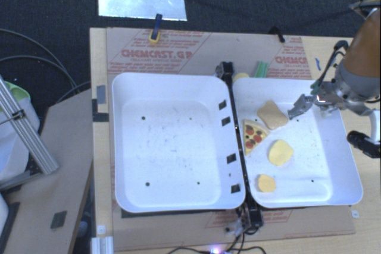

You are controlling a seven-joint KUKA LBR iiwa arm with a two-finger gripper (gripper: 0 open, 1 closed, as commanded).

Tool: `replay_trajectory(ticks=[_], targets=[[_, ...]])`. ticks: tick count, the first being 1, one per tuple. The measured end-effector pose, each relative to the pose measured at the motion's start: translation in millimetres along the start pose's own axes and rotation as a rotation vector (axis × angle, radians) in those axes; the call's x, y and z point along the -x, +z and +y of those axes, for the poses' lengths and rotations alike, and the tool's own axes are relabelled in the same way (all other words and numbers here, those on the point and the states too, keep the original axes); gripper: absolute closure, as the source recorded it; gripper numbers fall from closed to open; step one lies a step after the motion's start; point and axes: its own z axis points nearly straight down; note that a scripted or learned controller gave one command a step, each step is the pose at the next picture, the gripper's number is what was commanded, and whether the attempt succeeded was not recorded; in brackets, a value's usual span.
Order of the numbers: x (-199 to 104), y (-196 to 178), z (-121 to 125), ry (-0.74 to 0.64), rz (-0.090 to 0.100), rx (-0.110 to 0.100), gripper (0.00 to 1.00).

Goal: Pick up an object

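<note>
Robot pincer (299, 107), grip state unclear, hovers beside a tan toast (272, 114) in the right bin (345, 187); a shallow approach could nudge it aside.

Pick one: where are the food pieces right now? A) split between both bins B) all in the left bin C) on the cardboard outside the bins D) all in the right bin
D: the bread piece, pizza slice, round yellow piece and small orange piece all lie in the right bin, near its left side, with the gripper just right of the bread piece.
</note>
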Motion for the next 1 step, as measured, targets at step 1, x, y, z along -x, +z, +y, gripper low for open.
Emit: replay_trajectory(ticks=[1], targets=[[-76.2, 111.3, -28.4, -0.004, -0.001, 0.007, 0.0]])
